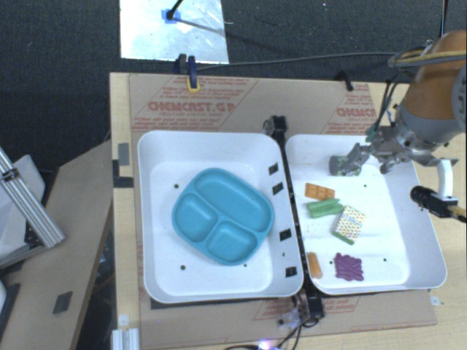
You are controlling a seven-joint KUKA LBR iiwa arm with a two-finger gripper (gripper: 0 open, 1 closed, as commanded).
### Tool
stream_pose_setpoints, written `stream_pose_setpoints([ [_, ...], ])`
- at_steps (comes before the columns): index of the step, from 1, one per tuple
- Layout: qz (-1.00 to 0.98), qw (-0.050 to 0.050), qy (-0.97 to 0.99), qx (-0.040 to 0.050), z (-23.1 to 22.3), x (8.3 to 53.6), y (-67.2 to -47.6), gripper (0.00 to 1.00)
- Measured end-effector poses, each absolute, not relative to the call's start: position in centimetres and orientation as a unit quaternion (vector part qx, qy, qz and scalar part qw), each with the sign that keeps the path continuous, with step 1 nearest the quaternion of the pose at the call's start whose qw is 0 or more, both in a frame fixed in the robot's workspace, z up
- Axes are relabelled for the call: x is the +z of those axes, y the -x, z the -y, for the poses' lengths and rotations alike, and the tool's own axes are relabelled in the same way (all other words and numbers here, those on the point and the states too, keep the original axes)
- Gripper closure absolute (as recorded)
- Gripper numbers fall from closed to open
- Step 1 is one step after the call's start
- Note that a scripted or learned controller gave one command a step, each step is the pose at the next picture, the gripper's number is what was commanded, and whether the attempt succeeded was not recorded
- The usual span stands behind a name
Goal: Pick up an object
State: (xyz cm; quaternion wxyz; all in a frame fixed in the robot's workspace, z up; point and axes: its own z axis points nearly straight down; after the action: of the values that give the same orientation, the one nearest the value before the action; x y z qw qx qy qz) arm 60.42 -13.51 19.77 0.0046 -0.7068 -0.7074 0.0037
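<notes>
Lining up a pick in the right bin [419, 232]

My gripper [349, 163] hovers above the orange waffle piece [319, 192]; I can't tell its finger state. I'd drop straight down, centred, clear of the green block [324, 208]

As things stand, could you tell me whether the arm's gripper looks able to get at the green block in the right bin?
Probably yes: the green block lies uncovered, the gripper hovers just beyond it, and nothing stands between them.

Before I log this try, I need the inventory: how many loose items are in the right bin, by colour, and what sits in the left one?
Right bin:
Orange: 2, waffle-like piece and small stick
Green: 1, block
Purple: 1, grape bunch
Patterned white: 1, box
Left bin:
Blue: 1, divided plate
Total: 6
</notes>
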Motion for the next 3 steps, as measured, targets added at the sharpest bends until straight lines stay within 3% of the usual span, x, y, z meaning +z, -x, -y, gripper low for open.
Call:
stream_pose_setpoints([
  [1,0.708,-0.001,0.706,-0.0003,13.5,20.6,-60.7,0.0],
  [3,0.709,0.0,0.705,0.0003,12.6,10.6,-61.7,0.0],
])
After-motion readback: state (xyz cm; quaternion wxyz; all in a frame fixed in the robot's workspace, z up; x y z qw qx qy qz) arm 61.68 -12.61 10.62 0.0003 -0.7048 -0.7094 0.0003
